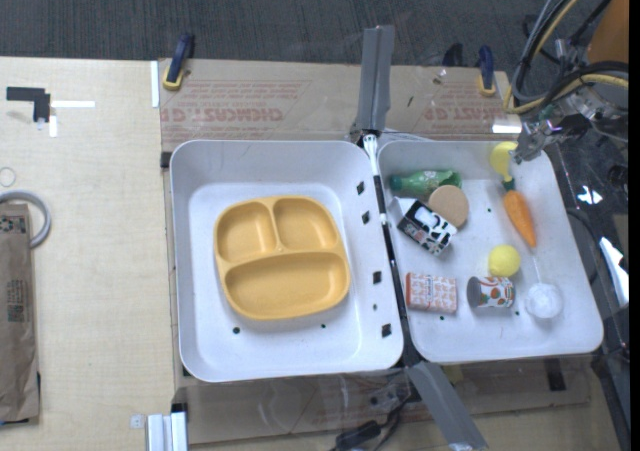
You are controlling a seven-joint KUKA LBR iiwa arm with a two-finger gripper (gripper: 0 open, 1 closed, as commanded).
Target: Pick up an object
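1. End effector (528,139): it sits at the upper right corner of the right bin (575,339), where the arm comes in from the right under a bundle of cables. Whether it is released or clenched I cannot tell; the parts there are too small and cluttered to read.
2. Closest to it is a small yellow ball (502,153) at the bin's top edge, seemingly touching or just beside the tool. Nothing is visibly lifted.
3. Just below that ball lies a carrot (519,217), pointing down the bin's right side.
4. Toward the bin's left wall lie a green bottle (425,180), a tan round disc (449,205) and a black-and-white box (428,229).
5. Along the bin's lower part sit a second yellow ball (504,260), a patterned cup (491,293), a red-printed packet (432,293) and a clear lid (544,301).
6. Left of that bin, the other bin (190,269) holds a yellow divided plate (282,257).
7. Progress, as I judge it: the reach is made, but grasp and lift remain to be done.
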